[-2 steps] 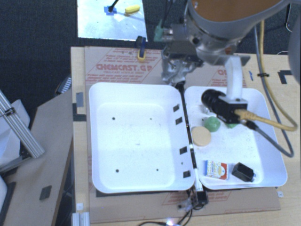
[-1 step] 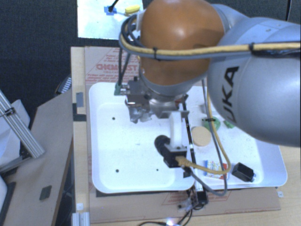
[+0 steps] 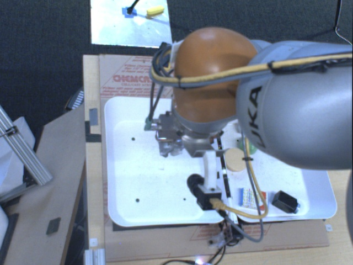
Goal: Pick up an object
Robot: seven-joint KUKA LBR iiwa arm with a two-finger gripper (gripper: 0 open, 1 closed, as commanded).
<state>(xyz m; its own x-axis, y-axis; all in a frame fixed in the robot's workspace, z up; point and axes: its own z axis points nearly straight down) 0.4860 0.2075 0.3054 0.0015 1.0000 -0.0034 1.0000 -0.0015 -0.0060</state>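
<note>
The grey arm with its large orange wrist (image 3: 212,73) reaches in from the right and covers the middle of the white bin (image 3: 132,164). Below the wrist, the metal gripper body (image 3: 168,138) hangs over the bin's bare floor, left of centre. A round tan disc (image 3: 236,160) lies partly hidden under the arm at the right. A small colourful packet (image 3: 251,197) and a black block (image 3: 285,201) rest near the bin's front right corner. A green piece (image 3: 246,146) peeks out beside the arm. Nothing shows in the gripper's grasp.
The bin sits on a cardboard sheet (image 3: 127,73). Yellow and black cables (image 3: 242,217) loop down over the bin's front rim. A white sheet (image 3: 129,15) with a yellow item lies behind. An aluminium rail (image 3: 22,153) leans at the left.
</note>
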